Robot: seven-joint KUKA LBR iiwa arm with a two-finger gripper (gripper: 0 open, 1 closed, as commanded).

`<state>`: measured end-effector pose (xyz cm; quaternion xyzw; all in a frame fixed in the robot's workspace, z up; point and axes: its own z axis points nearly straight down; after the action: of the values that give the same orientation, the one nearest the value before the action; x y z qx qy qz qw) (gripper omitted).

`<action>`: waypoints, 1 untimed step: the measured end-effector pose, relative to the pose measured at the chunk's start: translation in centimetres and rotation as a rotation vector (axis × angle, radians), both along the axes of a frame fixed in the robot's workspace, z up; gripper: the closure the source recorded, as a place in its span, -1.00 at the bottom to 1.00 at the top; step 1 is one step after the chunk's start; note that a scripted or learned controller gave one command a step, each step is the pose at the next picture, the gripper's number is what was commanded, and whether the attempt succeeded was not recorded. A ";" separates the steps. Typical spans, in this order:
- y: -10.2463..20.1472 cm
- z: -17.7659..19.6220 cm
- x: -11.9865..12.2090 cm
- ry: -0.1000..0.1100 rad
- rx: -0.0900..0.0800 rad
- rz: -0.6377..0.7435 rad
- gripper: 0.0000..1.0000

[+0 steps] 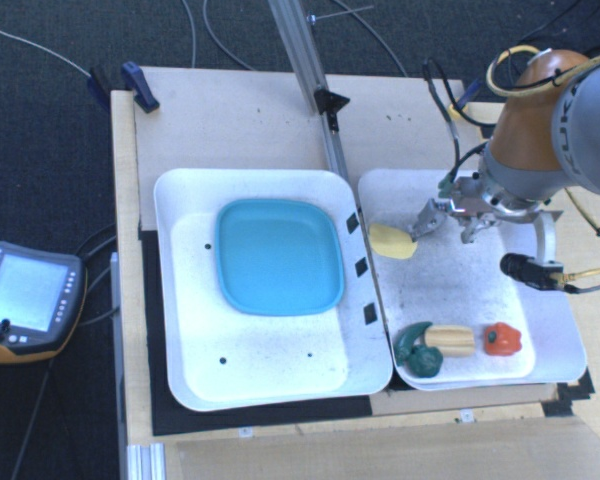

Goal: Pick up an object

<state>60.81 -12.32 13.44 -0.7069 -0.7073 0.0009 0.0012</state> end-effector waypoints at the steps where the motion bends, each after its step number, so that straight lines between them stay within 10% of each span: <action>1: 0.0 -4.1 -0.1 0.000 0.000 0.000 -1.00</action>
<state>60.73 -12.28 9.36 -0.7070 -0.7072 0.0010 0.0012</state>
